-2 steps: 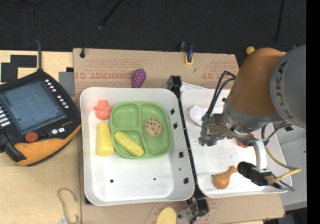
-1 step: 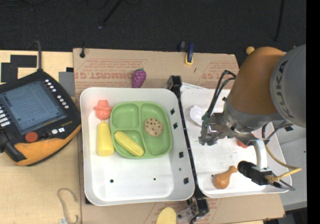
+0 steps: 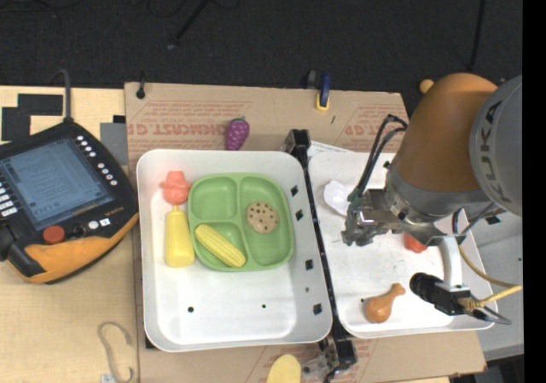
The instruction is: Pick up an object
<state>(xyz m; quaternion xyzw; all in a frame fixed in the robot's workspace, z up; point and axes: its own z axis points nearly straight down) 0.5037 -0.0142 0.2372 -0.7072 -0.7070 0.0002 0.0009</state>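
My gripper (image 3: 357,232) hangs low over the middle of the right bin (image 3: 401,326), under the grey and orange arm. A white object (image 3: 336,195) lies just up and left of it. Close to its right, a small red object (image 3: 415,244) peeks out from under the wrist. Near the bin's front edge lies a toy chicken drumstick (image 3: 384,302). In the left bin (image 3: 222,313), a green divided plate (image 3: 217,198) holds a cookie (image 3: 262,217) and a corn cob (image 3: 220,245). A yellow bottle (image 3: 177,236) and a pink-red toy (image 3: 175,188) lie beside the plate.
A purple grape bunch (image 3: 237,132) sits on the cardboard behind the left bin. A yellow fruit (image 3: 284,368) lies in front of the bins. A teach pendant (image 3: 55,194) rests at far left. A black divider (image 3: 309,228) runs between the bins.
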